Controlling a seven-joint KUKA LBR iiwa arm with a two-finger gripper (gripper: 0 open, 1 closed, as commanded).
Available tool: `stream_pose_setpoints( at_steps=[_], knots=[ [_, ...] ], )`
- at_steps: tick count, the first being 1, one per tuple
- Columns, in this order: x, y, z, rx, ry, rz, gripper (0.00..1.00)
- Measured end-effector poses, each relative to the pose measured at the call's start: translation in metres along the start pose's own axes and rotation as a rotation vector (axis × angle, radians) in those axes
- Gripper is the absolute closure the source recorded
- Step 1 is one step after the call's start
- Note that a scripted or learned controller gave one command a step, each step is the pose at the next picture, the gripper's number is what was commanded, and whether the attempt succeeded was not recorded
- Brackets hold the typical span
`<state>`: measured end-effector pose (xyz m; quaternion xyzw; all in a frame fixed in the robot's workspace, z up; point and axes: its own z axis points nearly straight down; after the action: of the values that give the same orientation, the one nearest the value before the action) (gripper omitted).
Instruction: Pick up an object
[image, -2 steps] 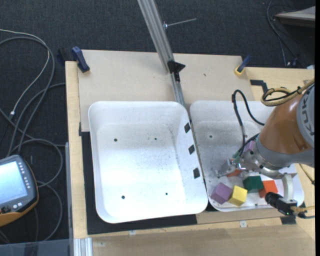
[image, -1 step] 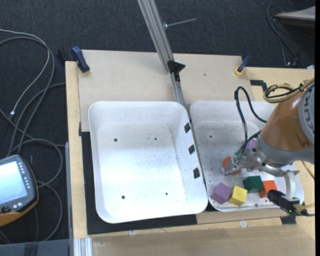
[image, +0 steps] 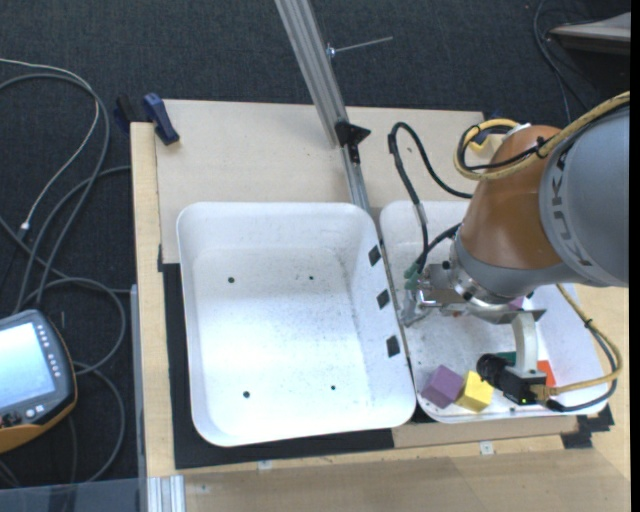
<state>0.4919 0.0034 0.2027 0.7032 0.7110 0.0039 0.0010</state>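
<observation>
While the grey arm with its orange band (image: 520, 215) hangs low over the view's right-hand shallow white plastic bin (image: 440, 350), its wrist covers the jaws, so I cannot tell whether they are clenched or released. A small purple block (image: 441, 385) lies at that bin's near edge, with a small yellow block (image: 476, 394) just beside it on its right, both apart from the wrist. The left-hand white bin (image: 200, 240) sits alongside on the pale wooden worktop (image: 250, 150).
</observation>
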Motion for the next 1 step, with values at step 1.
stream_pose_setpoints(
  at_steps=[1],
  knots=[
    [-0.0058, -0.0015, 0.003, 0.007, -0.003, 0.01, 0.0]
  ],
)
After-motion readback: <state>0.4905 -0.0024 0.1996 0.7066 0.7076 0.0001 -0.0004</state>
